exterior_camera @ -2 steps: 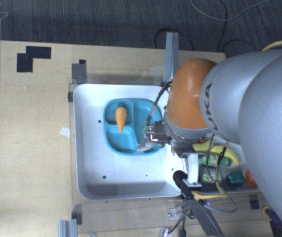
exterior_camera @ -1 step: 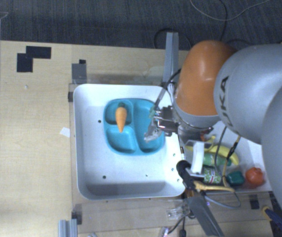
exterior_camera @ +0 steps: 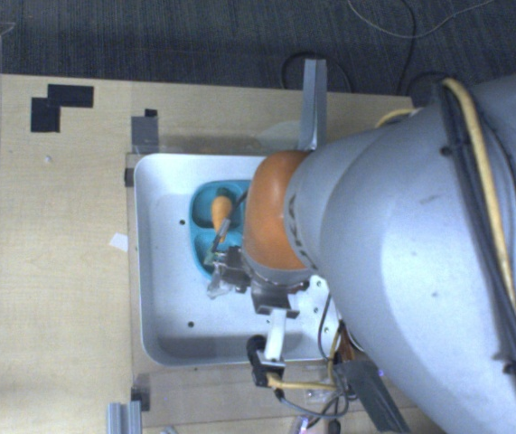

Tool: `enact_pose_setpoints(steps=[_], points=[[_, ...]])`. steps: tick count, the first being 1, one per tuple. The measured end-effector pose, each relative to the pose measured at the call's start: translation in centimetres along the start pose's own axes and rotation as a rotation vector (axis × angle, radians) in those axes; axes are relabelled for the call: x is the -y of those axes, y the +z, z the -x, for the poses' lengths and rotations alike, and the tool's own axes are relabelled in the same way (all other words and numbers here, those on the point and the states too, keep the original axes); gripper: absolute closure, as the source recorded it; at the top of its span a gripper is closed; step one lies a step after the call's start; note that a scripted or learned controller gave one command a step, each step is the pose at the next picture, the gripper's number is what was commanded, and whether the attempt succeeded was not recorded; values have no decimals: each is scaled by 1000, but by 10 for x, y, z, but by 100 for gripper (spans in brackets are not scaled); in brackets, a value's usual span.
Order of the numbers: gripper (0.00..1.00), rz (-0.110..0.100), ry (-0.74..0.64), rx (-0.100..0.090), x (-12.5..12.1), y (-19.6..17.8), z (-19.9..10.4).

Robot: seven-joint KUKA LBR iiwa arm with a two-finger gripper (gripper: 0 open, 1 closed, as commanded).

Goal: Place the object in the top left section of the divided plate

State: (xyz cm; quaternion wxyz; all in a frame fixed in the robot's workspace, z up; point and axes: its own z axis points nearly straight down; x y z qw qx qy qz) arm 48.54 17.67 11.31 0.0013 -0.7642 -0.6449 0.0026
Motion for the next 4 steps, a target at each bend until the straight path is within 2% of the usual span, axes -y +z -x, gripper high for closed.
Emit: enact_pose_setpoints(steps=[1,2,3,4], points=[[0,0,469,0,-22,-37,22],[0,0,468,0,-21,-37,22],[0,0,401,-1,-19,-69,107],[100,-4,394,1,-19,-77,107]])
